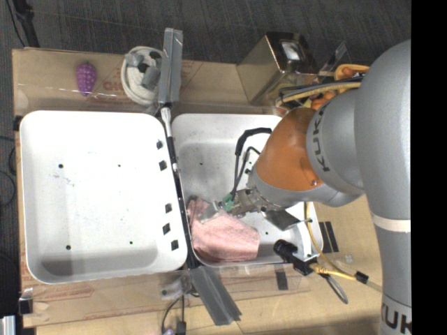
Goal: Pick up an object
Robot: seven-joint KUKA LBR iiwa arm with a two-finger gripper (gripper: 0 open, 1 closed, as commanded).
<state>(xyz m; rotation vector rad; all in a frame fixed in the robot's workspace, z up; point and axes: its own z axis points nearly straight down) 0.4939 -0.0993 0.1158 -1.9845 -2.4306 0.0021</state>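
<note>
Two white bins (91, 187), one pink cloth (223, 237) in right bin, one claw (234, 204) just above it, grip state unclear.

Two white bins (91, 187) sit on a tan bench (209, 82). A pale pink cloth (223, 237) lies at the right bin's (209, 145) front edge. A purple grape-like toy (86, 77) rests near the bench's back-left corner. The arm (363, 138) is grey with an orange band (293, 152).

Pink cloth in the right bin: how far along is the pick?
Done: the gripper is down in the right bin, at the pink cloth's upper edge. In hand: nothing visibly gripped. Left: the cloth lies on the bin floor, so grasping and lifting remain.
</note>
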